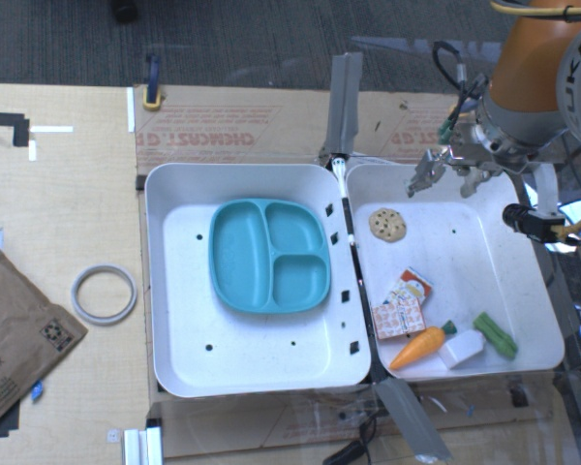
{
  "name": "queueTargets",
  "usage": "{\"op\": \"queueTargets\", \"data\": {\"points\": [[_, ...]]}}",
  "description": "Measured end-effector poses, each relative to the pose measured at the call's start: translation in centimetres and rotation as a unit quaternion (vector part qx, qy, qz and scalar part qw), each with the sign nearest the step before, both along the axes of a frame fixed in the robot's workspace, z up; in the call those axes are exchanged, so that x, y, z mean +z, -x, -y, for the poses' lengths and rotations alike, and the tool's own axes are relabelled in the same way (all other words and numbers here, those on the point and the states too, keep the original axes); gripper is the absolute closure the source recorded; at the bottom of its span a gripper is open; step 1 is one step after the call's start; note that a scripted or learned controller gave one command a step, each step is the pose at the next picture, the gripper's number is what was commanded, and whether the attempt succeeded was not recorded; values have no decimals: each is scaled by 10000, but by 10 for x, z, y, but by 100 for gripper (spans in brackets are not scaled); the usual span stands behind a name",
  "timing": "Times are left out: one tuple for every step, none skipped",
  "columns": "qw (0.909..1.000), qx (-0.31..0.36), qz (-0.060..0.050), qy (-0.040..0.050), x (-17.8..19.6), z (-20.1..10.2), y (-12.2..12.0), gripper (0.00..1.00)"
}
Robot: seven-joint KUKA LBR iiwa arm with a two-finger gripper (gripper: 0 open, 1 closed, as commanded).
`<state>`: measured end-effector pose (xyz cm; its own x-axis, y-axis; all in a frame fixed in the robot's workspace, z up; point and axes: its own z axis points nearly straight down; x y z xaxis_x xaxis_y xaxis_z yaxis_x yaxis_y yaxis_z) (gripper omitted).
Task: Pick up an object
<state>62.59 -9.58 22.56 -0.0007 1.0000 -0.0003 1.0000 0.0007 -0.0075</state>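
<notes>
Bench: pale wood top [58, 221], cardboard sheet [232, 129] under the bins, dark carpet floor [271, 17] at 12 o'clock.
Left side clutter: tape ring [104, 293] at 9 o'clock, brown cardboard box [15, 332] corner at 8 o'clock.
Left bin: white [174, 356], holds a teal divided plate [269, 256], three compartments, lying flat.
Right bin: white [465, 250], holds all the small items.
Cookie: [387, 225] near the bin's 11 o'clock corner, lying flat, alone.
Snack packet: [402, 308] orange and white, at the bin's 7 o'clock area.
Carrot: [418, 347] just beside the packet at its 6 o'clock, touching a white block [460, 349].
Green piece: [495, 335] at 5 o'clock in the bin, just beside the white block.
Gripper: [447, 172] over the right bin's 12 o'clock rim, fingers spread apart, nothing between them.
Arm: orange band [535, 61] at 1 o'clock of frame.
Cookie vs gripper: cookie at 8 o'clock from the gripper, near, apart.
Other items vs gripper: at 6 o'clock, well apart.
</notes>
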Motion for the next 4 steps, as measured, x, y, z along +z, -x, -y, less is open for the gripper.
{"op": "queueTargets", "data": {"points": [[9985,547,4,-10,-109,22,74,0],[9970,776,80,2,-131,8,116,0],[9971,756,90,0,-123,9,114,100],[9989,471,15,-3,-60,7,115,100]]}}
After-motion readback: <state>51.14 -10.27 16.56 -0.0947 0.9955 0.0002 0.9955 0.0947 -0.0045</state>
